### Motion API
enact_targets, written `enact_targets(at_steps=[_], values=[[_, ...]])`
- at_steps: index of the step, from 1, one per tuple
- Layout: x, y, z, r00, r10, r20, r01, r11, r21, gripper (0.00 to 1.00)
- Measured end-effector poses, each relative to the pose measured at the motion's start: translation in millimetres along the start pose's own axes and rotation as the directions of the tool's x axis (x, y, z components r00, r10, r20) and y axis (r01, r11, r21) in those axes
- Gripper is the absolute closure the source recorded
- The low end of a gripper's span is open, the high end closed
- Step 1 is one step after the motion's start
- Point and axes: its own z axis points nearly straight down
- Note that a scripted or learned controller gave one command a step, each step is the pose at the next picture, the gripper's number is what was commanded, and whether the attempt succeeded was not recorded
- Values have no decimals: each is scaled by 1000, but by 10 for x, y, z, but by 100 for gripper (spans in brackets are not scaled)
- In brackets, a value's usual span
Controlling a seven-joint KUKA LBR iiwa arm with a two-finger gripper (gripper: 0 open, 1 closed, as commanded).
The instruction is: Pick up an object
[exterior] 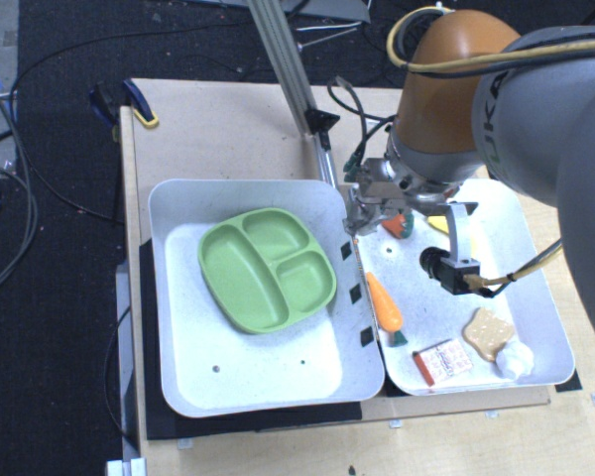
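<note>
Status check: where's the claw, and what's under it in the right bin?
Claw low over right bin's upper left corner. Small red-orange item beside it, grasp unconfirmed. Carrot, cracker, red-and-white packet lie apart, nearer the front.

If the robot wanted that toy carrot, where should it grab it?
Probably across the thick orange middle of the carrot, coming straight down from above. It lies flat in the right bin, long and narrow, so the tool would likely close best across its width. The divider wall is close on one side.
</note>
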Motion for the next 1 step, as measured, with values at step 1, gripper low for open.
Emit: enact_targets(at_steps=[1], values=[[521,258,63,1000,0,0,0,1000,-4,100]])
